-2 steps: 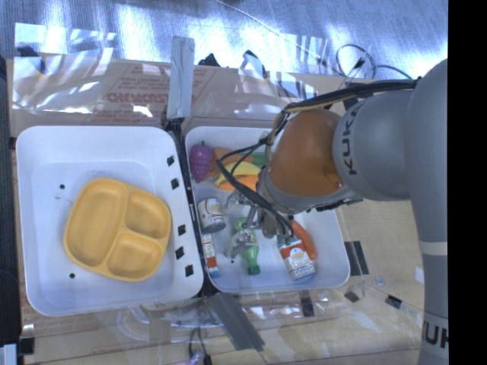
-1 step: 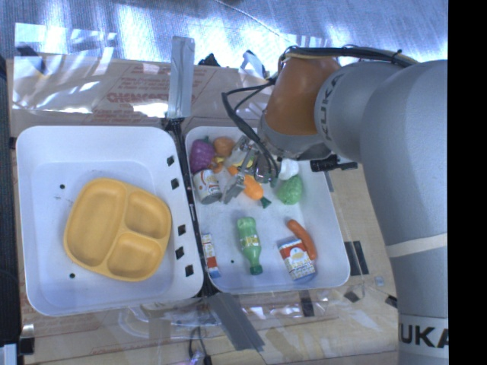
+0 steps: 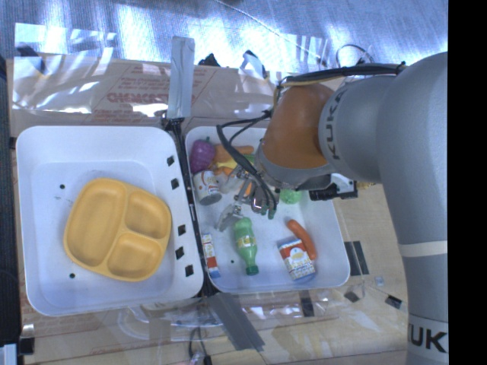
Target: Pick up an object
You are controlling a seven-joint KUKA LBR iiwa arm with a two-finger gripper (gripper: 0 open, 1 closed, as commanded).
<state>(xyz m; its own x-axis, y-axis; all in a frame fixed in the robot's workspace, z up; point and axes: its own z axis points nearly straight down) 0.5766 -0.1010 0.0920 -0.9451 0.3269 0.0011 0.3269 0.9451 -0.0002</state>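
While the gripper (image 3: 255, 196) hangs low in the right bin (image 3: 335, 268), nothing is picked up; its grip cannot be told. The green bottle (image 3: 245, 245) waits at 6 o'clock.

Crowded right white bin (image 3: 335, 268): purple round fruit (image 3: 202, 155), small can (image 3: 207, 187), green plastic bottle (image 3: 245, 245), orange carrot (image 3: 301, 238), printed tin (image 3: 297, 260) (close-set). Roomier left white bin (image 3: 38, 280), around yellow compartment tray (image 3: 116, 228).

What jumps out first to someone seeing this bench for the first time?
The bulky grey arm with an orange band looms over the right white bin, above small toys like a green plastic bottle. In the left white bin lies a yellow divided plastic tray.
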